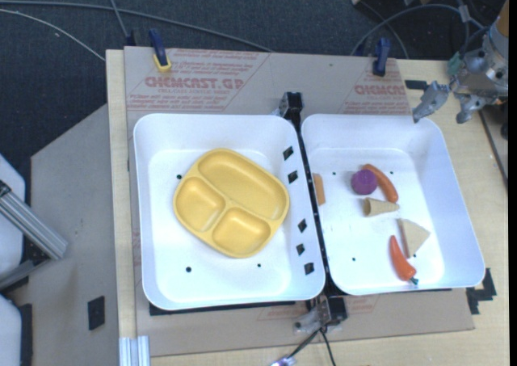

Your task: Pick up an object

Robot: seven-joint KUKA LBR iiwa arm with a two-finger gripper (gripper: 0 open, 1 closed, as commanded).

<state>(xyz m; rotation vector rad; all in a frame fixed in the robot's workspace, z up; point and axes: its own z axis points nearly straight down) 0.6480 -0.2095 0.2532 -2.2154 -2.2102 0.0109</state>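
Several food toys [373,183] in right bin, well below empty, spread gripper [444,107].

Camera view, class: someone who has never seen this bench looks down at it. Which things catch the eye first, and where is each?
The big yellow divided plate stands out first, lying alone in the left bin. Next come the small toy foods in the right bin: a purple ball touching a hot dog, with a carrot nearer the front. The gripper hovers open above that bin's far right corner.
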